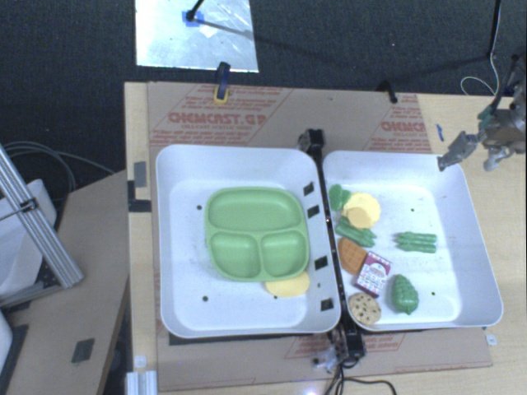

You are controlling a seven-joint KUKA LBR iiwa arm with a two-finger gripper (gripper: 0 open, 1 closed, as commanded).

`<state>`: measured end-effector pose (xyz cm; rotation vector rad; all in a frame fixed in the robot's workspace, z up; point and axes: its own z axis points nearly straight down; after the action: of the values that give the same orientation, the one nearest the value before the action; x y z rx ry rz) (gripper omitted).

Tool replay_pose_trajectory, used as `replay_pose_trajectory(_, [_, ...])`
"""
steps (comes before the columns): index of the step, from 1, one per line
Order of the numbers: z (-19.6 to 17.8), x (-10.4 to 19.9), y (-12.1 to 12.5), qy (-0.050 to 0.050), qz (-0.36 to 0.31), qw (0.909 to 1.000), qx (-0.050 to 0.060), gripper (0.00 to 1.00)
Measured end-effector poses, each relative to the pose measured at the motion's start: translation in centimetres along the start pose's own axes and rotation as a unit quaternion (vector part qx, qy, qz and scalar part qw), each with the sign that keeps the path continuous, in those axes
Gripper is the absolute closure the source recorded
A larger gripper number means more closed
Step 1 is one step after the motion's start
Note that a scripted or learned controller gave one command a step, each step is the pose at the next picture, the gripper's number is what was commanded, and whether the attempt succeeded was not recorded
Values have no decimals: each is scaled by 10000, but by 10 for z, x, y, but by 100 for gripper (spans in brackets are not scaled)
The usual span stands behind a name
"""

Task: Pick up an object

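Camera view: we see the gripper (476,149) above the right bin's (461,220) far right corner, jaws spread, pinching nothing; toy food lies in that bin's left half; a green tray (255,233) fills the left bin (177,220).

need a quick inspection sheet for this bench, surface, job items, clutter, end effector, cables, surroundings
surface: bench covered with printed cardboard, bearing a left bin and a right bin side by side.
job's things: in the right bin, yellow piece, green bean bundle, orange piece, small red box, cookie, leafy green piece.
clutter: green divided tray in the left bin, a yellow piece against its near edge.
end effector: end effector above the right bin's far right corner, holding nothing visible.
cables: cable at the far right; wires at the near edge.
surroundings: shiny sheet on dark floor; side table at left.
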<state>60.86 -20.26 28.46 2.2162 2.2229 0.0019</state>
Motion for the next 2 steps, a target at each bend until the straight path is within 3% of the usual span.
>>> replay_pose_trajectory(1, [72, 37, -50, 24, 6, 10000, 51, 0])
replay_pose_trajectory(2, [200, 71, -121, 15, 25, 10000, -25, 0])
